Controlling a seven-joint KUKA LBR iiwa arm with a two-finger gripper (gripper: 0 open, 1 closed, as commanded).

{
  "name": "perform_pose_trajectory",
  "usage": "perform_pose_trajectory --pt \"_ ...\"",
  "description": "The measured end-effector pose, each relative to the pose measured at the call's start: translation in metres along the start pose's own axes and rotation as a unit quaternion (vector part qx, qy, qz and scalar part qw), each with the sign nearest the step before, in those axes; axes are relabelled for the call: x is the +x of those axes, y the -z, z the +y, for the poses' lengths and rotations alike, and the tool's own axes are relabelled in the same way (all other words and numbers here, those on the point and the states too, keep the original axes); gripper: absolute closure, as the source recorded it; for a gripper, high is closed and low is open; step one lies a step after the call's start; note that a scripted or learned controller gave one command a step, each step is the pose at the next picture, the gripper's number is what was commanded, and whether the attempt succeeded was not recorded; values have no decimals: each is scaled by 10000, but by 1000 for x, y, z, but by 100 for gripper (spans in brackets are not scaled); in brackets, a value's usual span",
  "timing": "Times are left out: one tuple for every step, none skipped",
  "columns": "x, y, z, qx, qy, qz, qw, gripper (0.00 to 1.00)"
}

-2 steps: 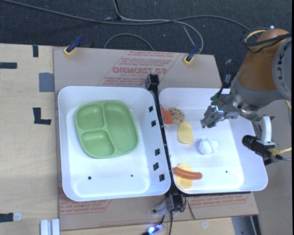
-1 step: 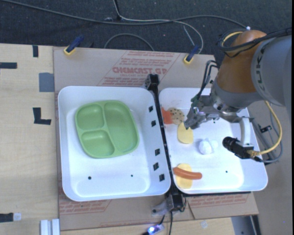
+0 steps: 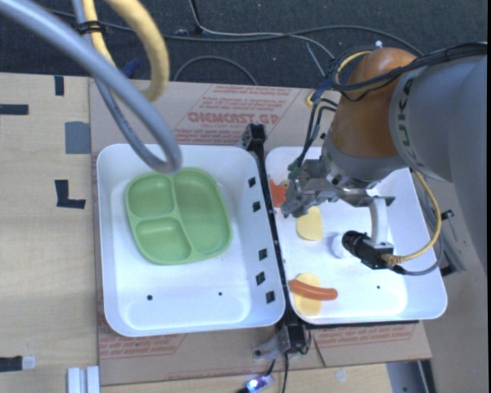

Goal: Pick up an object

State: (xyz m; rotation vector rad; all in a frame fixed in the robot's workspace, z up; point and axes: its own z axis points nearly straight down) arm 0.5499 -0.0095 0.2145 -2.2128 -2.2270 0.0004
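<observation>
My gripper (image 3: 295,199) is down in the right bin (image 3: 421,297), near its left wall. A pale yellow piece (image 3: 309,226) lies just below and right of it, close to the fingers. An orange object (image 3: 277,193) shows partly at the bin's left wall, beside the gripper. Nearer the front lies an orange hot dog (image 3: 313,288) on a yellow bun (image 3: 308,304). A small white object (image 3: 336,246) rests by the black fitting on the arm. Nothing is visibly held between the fingers.
The left bin (image 3: 123,301) holds a green divided plate (image 3: 178,215). Grey and yellow hoses (image 3: 131,97) cross above the left bin's back corner. The arm's grey body (image 3: 442,113) covers the right bin's far side. A black divider with clips separates the bins.
</observation>
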Motion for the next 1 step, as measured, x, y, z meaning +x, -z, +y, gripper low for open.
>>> perform_pose_trajectory --pt "56 11 -1 -4 7 0 10000 100"
